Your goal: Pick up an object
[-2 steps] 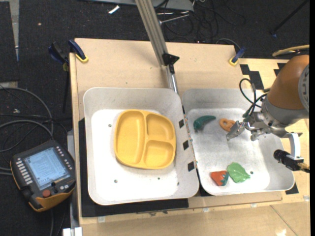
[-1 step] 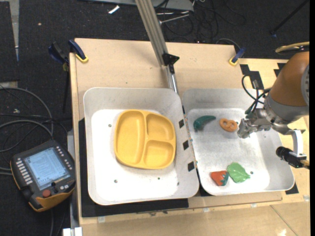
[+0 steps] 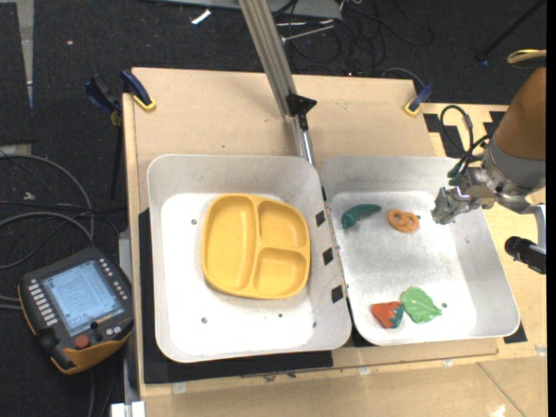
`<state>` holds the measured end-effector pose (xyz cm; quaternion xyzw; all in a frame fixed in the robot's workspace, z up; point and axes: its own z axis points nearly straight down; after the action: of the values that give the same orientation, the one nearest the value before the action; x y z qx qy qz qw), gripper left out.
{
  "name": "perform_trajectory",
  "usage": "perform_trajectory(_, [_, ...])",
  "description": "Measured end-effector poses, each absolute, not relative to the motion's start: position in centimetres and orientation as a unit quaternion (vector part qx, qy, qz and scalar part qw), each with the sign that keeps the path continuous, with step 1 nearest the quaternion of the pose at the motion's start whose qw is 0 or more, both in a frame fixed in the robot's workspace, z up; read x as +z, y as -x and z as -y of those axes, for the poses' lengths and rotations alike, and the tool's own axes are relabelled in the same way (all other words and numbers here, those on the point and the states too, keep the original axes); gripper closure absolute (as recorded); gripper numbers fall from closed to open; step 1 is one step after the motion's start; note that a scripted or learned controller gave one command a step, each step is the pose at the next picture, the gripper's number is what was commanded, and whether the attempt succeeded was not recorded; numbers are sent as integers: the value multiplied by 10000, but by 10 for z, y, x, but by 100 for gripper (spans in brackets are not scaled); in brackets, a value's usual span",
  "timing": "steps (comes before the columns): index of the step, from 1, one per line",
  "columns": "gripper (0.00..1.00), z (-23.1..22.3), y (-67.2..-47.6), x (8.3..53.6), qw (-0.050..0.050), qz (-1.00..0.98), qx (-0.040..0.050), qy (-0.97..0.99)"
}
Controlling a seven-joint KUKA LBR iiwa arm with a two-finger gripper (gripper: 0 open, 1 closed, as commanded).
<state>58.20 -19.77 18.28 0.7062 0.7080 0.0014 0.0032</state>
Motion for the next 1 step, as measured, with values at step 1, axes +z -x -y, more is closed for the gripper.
perform_trajectory(1, [100,198,-584,237,38,-7081,16,-7061])
